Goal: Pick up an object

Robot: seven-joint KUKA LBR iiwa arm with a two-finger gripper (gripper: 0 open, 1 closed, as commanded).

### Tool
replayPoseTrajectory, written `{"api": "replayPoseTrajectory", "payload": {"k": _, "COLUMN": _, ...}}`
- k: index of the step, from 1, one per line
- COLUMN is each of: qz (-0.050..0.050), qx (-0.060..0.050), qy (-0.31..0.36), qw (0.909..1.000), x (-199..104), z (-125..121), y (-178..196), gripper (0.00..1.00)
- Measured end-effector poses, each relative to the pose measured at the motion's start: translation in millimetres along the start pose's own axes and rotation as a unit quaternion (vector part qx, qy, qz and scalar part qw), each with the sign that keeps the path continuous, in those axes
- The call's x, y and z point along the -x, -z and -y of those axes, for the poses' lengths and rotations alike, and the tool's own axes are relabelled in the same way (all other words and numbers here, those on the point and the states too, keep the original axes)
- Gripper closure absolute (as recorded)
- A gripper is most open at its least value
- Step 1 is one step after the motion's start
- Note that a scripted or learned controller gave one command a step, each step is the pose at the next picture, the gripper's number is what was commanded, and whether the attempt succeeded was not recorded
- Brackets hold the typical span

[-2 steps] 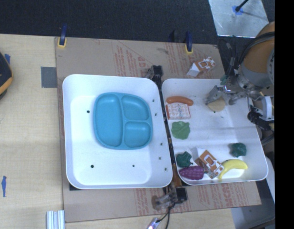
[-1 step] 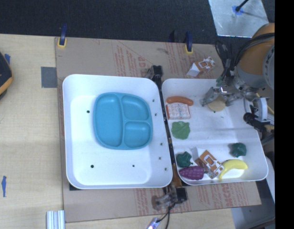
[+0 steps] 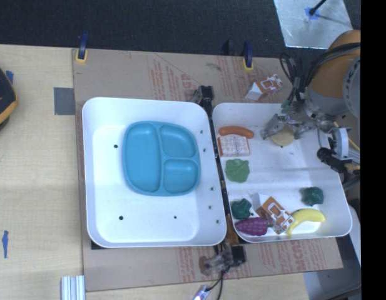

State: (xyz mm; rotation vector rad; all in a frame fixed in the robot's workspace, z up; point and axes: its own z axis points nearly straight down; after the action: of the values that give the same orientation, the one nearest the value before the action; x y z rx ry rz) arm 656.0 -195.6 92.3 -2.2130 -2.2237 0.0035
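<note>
Nearest the camera, along the near wall of the right bin (image 3: pixel 343 186), lie a purple grape cluster (image 3: pixel 251 226), a small printed packet (image 3: pixel 276 213) and a yellow banana (image 3: pixel 305 218), the packet between the other 2. Just beyond them sit 2 dark green pieces, one (image 3: pixel 241 207) at the left and one (image 3: pixel 313 195) at the right. Farther along the bin's left side are a light green leafy item (image 3: pixel 237 170), a red-and-white printed packet (image 3: pixel 233 145) and an orange-red sausage (image 3: pixel 235 131), in that order from near to far. Left bin (image 3: pixel 105 217) holds a blue 3-compartment plate (image 3: pixel 160 157). Another small packet (image 3: pixel 265 87) lies on the cardboard beyond the right bin. From the right, the grey arm (image 3: pixel 340 74) with its orange band bends down into the far part of the right bin, wrist low. Its gripper (image 3: pixel 285 127) spreads 2 fingers over a pale tan object (image 3: pixel 283 139), which rests on the bin floor just beneath; whether the fingers touch it cannot be told.
</note>
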Motion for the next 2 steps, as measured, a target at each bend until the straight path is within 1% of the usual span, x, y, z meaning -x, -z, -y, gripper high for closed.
{"api": "replayPoseTrajectory", "payload": {"k": 1, "qz": 0.001, "qx": 0.002, "qy": -0.001, "qw": 1.0, "x": 16.1, "z": -0.3, "y": 0.1, "gripper": 0.0}}
{"api": "replayPoseTrajectory", "payload": {"k": 2, "qz": 0.0, "qx": 0.0, "qy": 0.0, "qw": 1.0, "x": 0.0, "z": -0.1, "y": -0.1, "gripper": 0.0}}
